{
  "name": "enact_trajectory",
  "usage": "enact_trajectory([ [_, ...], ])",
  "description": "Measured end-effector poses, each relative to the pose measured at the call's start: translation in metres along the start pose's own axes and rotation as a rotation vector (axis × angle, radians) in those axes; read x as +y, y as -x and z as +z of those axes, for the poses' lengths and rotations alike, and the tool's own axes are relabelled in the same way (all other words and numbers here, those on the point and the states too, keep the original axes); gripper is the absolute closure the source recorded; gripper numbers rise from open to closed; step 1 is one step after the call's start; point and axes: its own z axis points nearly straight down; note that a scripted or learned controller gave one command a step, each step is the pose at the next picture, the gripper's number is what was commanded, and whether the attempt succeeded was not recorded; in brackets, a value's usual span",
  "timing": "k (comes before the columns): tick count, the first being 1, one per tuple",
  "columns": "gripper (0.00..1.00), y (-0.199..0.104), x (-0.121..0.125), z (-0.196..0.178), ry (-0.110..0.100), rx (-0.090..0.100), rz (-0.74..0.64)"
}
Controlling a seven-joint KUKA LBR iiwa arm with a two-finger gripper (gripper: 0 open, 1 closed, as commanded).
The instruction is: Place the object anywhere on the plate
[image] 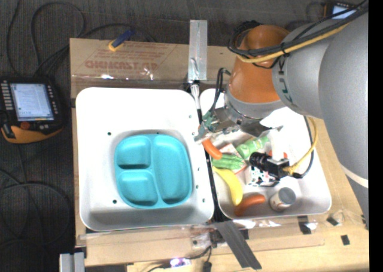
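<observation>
A teal plate (154,169) with three compartments lies in the left bin (96,121); nothing rests on it. My gripper (210,128) hangs low over the left edge of the right bin (317,199), under the grey and orange wrist. Just below it lies an orange carrot (211,147). A green vegetable (227,161) sits beside the carrot, with a yellow banana (231,185) and a red-orange sausage-shaped item (250,201) nearer the front. The wrist hides much of the bin's far half.
A second green piece (252,144), a white object (288,140) and a small grey cylinder (285,196) also sit in the right bin. The wall between the bins (206,175) runs just left of the gripper. A tablet (30,104) lies off the bench at left.
</observation>
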Motion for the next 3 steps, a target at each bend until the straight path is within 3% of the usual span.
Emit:
enact_trajectory([
  [1,1.0,-0.081,-0.036,0.0,-0.001,-0.001,-0.031],
  [2,1.0,-0.085,-0.037,-0.124,0.002,-0.004,-0.122],
  [3,0.0,-0.084,-0.037,-0.124,0.002,-0.005,-0.121],
])
